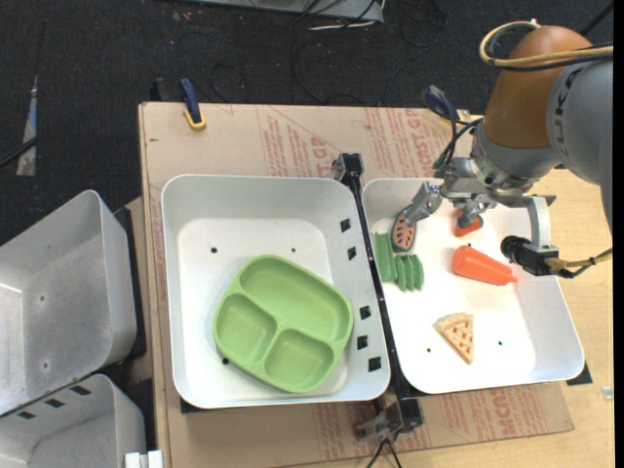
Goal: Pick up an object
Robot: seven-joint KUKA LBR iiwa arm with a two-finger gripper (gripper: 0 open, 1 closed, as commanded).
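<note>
Arm (546,96) reaching from right, wrist low above right bin (546,354)

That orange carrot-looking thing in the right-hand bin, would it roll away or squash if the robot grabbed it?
The carrot looks like a hard, smooth toy, so it would probably keep its shape. Its tapered, rounded body lies on its side on the right bin's flat floor, so a nudge might roll it in a curve. It could also slip from a pinch.
</note>
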